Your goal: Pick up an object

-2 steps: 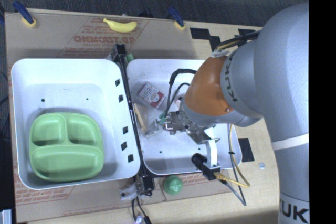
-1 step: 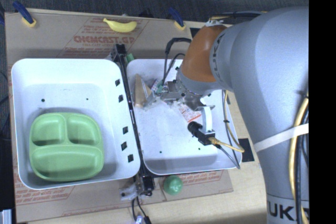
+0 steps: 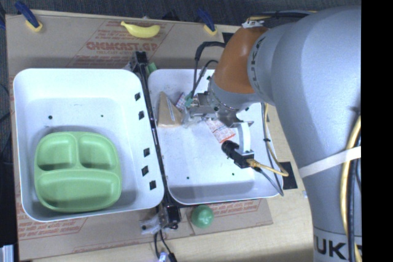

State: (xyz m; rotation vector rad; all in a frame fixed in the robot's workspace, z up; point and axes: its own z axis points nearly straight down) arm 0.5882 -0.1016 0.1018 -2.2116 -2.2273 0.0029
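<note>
Two shallow white plastic bins sit side by side on a brown printed cardboard sheet (image 3: 104, 46). The left bin (image 3: 37, 86) holds one pale green moulded plastic tray with three compartments (image 3: 77, 170), lying toward the bin's 7 o'clock corner. The right bin (image 3: 202, 184) is crowded at its 12 o'clock end: the grey arm with its orange band (image 3: 236, 64) covers much of that end, and cables run down over the rim at 3 o'clock.

Outside the bins there are one yellow banana-shaped toy (image 3: 141, 28) on the cardboard at 12 o'clock, one small green ball (image 3: 201, 215) just below the right bin at 6 o'clock, and two blue clamps, one (image 3: 29, 15) at the cardboard's 10 o'clock corner and one (image 3: 206, 19) at its top edge.

In the right bin lie one tan wedge-shaped block (image 3: 166, 111) and one small red-and-white printed packet (image 3: 220, 131). The gripper (image 3: 198, 108) hangs low in the bin; the wedge is just beside it at 9 o'clock, the packet near it at 4 o'clock. Whether it is spread or pressed together cannot be told.
</note>
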